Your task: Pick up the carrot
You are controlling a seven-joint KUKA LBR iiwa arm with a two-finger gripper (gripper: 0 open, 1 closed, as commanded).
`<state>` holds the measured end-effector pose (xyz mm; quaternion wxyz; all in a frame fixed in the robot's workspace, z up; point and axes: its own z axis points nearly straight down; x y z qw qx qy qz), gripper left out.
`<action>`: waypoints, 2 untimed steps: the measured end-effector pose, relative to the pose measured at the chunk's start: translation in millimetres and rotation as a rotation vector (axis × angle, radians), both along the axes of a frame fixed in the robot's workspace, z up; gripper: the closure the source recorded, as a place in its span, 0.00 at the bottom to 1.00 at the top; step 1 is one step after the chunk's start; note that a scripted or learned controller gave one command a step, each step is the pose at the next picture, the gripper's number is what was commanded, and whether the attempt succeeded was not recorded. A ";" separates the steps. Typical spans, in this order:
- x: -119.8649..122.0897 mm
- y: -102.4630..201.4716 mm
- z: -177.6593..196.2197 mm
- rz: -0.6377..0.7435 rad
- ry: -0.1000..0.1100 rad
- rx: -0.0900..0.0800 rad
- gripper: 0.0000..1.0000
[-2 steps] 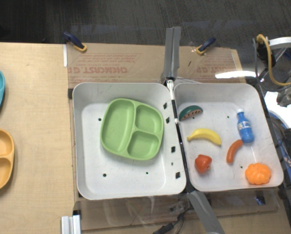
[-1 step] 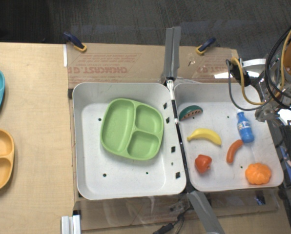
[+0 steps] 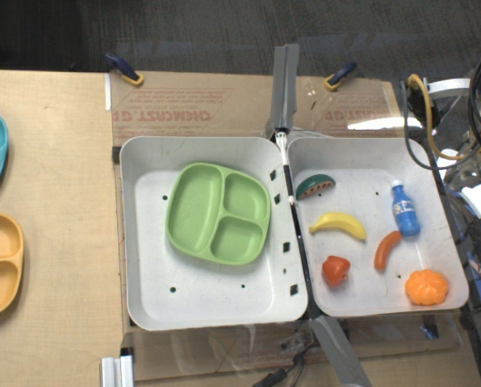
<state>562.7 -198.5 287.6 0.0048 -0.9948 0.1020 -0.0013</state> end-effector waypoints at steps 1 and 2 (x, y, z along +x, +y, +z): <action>-4.3 -7.6 28.3 -0.007 -0.001 -0.001 1.00; -5.4 9.0 -50.5 0.001 0.007 -0.001 1.00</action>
